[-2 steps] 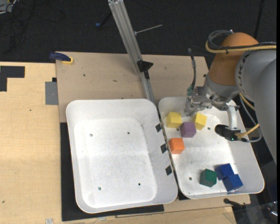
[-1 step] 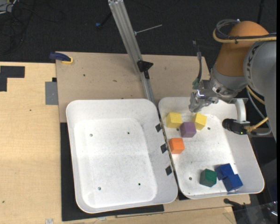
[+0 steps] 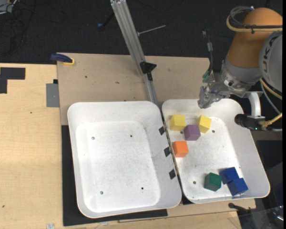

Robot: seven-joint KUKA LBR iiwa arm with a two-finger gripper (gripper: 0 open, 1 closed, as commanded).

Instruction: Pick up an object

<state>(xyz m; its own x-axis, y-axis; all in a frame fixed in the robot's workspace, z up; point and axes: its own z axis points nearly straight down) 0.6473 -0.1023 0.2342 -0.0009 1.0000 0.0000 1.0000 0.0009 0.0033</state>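
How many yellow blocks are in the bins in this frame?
2, both in the right bin: one yellow block near its left wall, the other yellow block right of the purple block. None looks hidden.

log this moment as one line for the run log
claw: above right white bin's far edge | nearest: small yellow cube | grasp: nothing seen held | step: pick not yet done

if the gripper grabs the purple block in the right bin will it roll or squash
The small purple cube-shaped block looks flat-faced and sharp-edged, so it would probably slide rather than roll. It seems rigid, unlikely to squash. Two yellow blocks sit very close on either side, so a push may nudge them.
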